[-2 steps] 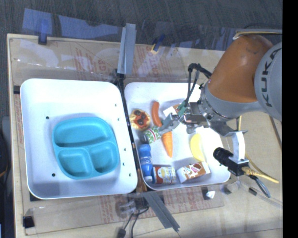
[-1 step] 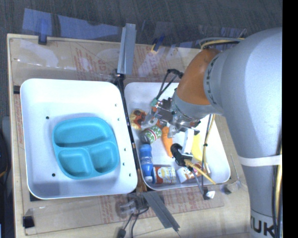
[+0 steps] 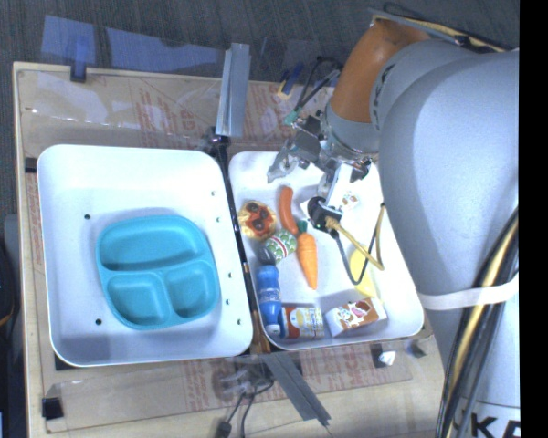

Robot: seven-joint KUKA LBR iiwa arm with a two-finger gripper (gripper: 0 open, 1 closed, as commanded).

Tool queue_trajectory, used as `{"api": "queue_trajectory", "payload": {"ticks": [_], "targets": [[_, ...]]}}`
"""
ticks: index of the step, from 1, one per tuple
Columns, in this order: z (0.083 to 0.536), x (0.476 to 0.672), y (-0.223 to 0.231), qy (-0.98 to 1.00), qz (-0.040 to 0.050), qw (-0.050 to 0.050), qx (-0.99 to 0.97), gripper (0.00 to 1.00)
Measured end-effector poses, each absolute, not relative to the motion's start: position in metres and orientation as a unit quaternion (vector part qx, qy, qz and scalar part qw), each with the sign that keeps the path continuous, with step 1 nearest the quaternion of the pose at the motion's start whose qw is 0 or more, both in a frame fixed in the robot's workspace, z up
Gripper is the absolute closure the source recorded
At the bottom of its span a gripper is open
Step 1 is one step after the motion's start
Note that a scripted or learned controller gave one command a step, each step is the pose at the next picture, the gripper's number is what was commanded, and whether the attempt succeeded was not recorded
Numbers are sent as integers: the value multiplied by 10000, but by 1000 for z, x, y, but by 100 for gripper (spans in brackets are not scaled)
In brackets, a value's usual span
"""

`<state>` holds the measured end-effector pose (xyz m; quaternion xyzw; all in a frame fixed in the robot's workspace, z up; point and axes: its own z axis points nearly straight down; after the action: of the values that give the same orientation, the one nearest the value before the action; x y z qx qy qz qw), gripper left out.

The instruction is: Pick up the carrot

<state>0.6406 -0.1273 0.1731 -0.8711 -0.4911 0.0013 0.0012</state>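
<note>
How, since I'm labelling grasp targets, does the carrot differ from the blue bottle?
The carrot is orange and tapers to a point, while the blue bottle is blunt-ended. The carrot lies near the middle, whereas the bottle lies along the left wall. Both lie flat in the right bin, pointing roughly the same way.

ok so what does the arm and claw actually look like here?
The arm is a bulky, smooth, rounded grey shell with an orange band above the wrist. A pale strap wraps its lower part, with dark cables beside it. The claw is small bare grey metal, with thin coloured wires bunched behind it.
</note>
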Motion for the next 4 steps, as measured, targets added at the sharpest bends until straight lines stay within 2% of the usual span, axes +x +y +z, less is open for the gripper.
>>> {"api": "queue_trajectory", "payload": {"ticks": [1, 2, 3, 4], "targets": [[160, 598, -102, -3753, 35, 31, -9269, 0], [220, 571, -93, -2035, 19, 15, -9791, 0], [90, 570, -114, -1083, 31, 20, -9941, 0], [124, 609, -182, -1253, 20, 21, -9921, 0]]}}
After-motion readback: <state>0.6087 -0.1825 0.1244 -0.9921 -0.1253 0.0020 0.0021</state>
